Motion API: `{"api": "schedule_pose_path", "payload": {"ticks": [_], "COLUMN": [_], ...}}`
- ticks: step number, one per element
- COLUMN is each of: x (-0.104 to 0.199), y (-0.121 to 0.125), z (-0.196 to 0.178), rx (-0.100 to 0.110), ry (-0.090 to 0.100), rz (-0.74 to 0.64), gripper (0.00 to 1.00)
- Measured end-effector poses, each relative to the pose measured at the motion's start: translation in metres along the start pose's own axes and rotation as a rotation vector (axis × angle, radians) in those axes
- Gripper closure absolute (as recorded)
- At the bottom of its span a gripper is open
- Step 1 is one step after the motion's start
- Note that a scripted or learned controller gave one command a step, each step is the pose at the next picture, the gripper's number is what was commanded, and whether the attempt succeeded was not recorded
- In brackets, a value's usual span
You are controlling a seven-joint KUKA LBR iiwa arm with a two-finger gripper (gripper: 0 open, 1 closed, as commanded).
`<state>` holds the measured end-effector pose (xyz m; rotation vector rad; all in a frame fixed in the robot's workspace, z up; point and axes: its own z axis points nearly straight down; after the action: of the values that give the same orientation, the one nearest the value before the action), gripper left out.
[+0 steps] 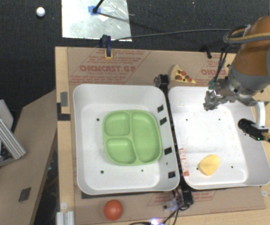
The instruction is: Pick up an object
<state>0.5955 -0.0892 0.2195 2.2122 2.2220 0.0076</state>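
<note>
Yellow and rounded, the lump point(209, 165) lies in the right bin point(228, 125), near its front wall and left of centre, apart from everything else there. It looks like a small toy food piece, perhaps a lemon or potato shape; I judge it light, fairly stiff, and smooth enough to slip if pinched off-centre. Its top is domed, so the safest hold would be across its narrower width, fingers coming straight down on either side of the middle rather than near an end, where it could squirt out.

The gripper point(212, 100) hangs over the back of the same bin, well apart from the lump, with nothing between its fingers; whether they are spread or closed I cannot tell at this size.

The left bin point(85, 125) holds a green tray point(131, 137) with three compartments. A toy pizza slice point(182, 75) lies on the cardboard point(139, 64) behind the bins, and a red ball point(112, 209) sits in front of them.

Red print on the cardboard reads roughly "CHEMCAST", followed by letters I cannot make out; smaller lines beneath are too fine to read.
</note>
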Motion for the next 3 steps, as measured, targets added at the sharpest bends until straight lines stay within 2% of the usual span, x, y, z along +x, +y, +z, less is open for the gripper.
{"api": "schedule_pose_path", "payload": {"ticks": [1, 2, 3], "x": [0.000, 0.049, 0.108], "y": [0.001, -0.004, -0.018], "z": [-0.001, 0.007, -0.004], "rx": [0.005, 0.007, 0.006], "ry": [0.001, 0.003, 0.004], "rz": [0.000, -0.004, -0.007], "gripper": [1.00, 1.00, 1.00]}}
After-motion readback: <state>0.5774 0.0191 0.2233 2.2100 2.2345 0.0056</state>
